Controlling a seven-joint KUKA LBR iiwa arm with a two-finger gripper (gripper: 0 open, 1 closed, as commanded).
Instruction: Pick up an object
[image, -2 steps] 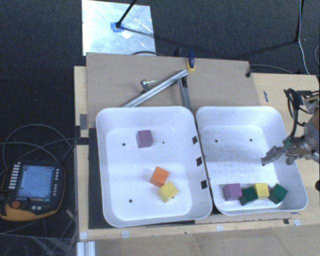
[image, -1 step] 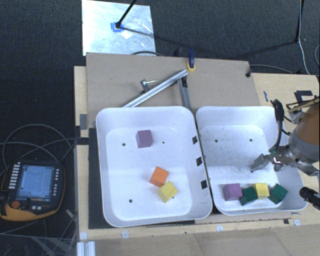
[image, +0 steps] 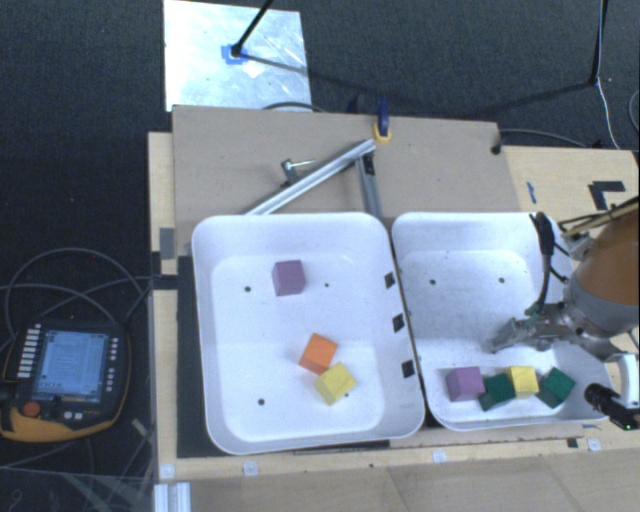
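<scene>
Nearest the bench's front edge, in the right bin (image: 470, 235), we find a row of four blocks along the front wall: a purple block (image: 464, 382), a dark green block (image: 496, 390) touching it, a yellow block (image: 523, 379) and a second green block (image: 556, 385). Just behind this row stands the gripper (image: 520, 336), reaching in from the right; we cannot tell from this view how far it is open, and nothing shows in its hold. We judge the step in hand to be the approach. To do it well, we recommend selecting the purple block at the row's left end, since one of its sides is free, and descending squarely so that neighbours are not pushed against the wall. In the left bin (image: 215, 300) lie a yellow cube (image: 335, 383) and an orange cube (image: 318, 353), touching, with a purple cube (image: 288, 277) well apart towards the rear. Both bins are smooth white plastic, likely slippery. Behind them lies brown board with a metal bar (image: 310, 177); a handheld control unit (image: 65, 378) rests on dark carpet to the left.
</scene>
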